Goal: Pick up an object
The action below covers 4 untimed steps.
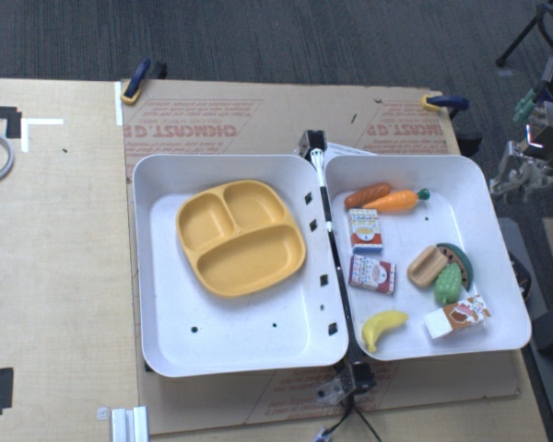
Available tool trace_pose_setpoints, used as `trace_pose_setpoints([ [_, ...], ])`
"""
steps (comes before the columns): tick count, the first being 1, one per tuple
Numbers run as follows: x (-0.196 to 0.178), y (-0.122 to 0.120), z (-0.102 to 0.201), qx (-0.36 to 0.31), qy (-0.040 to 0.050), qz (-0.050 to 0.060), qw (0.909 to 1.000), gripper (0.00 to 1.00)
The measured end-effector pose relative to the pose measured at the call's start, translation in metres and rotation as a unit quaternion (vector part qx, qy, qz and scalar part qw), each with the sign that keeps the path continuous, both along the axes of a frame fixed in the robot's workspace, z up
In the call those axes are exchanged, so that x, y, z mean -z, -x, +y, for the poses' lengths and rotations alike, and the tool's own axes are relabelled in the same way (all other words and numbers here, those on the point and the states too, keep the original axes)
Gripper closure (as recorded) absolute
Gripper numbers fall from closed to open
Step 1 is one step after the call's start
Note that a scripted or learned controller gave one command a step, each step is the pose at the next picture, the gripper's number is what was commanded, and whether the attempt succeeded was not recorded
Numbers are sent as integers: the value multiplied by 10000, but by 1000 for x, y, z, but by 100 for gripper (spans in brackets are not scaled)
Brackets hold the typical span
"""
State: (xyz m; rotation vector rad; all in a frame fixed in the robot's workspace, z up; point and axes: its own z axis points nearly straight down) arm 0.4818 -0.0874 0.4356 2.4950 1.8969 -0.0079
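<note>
Task status: nothing picked yet, as far as we can judge. Every object sits in a bin, none lifted. All of the pick is left: choose a target, approach, close, lift.

End effector (525, 168): we see what looks like it at the right edge of the view, outside the right bin, well apart from the objects. Too small and cluttered there, so we cannot tell whether it is open or closed. Nothing visible in it.

Left bin (157, 274): one yellow divided plate (241, 238), three compartments, nothing on it.

Right bin (498, 247), the candidates:
- sausage (367, 195) and carrot (399, 202) side by side near the far wall, touching or nearly so
- two small cartons: upper carton (365, 229), lower carton (372, 273), close to the divider
- bread piece (428, 265) against a watermelon slice (459, 263) and a green bumpy piece (448, 284), tightly clustered
- small milk-style box (457, 317) near the front right corner
- banana (383, 327) near the front wall, apart from the rest

Our read: banana or carrot are the cleanest picks; the bread cluster risks a double grab.

Worktop (55, 293) around the bins carries cardboard under both bins.
</note>
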Motion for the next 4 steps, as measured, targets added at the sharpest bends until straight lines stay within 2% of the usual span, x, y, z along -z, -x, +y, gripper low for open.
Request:
trace_pose_setpoints([
  [4, -37, -5, 0, -65, 41, -1, 10000, 100],
])
